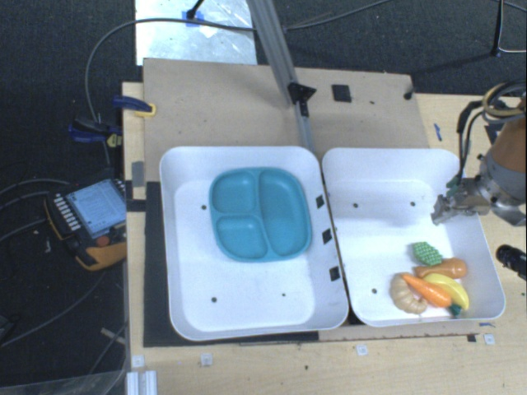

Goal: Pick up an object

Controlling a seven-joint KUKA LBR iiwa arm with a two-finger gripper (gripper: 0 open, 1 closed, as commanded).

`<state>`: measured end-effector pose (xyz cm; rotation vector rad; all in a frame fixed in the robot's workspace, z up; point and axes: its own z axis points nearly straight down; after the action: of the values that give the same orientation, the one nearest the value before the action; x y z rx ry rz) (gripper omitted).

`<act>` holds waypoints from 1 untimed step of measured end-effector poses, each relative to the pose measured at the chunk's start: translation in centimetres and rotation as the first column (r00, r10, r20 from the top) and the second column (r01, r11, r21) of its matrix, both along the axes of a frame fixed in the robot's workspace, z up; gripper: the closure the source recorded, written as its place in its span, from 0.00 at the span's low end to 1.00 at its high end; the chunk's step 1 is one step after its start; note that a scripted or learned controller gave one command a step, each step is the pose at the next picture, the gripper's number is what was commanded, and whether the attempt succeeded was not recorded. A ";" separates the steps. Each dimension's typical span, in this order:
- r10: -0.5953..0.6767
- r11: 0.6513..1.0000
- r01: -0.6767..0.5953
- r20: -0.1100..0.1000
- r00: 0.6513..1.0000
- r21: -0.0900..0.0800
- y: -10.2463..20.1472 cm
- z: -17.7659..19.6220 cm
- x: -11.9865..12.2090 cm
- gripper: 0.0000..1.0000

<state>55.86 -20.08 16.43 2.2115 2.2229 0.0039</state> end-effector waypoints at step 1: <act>0.002 1.000 -0.002 0.002 1.000 0.000 0.3 5.5 1.2 1.00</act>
<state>57.06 -19.82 21.96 2.2082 2.2240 0.0062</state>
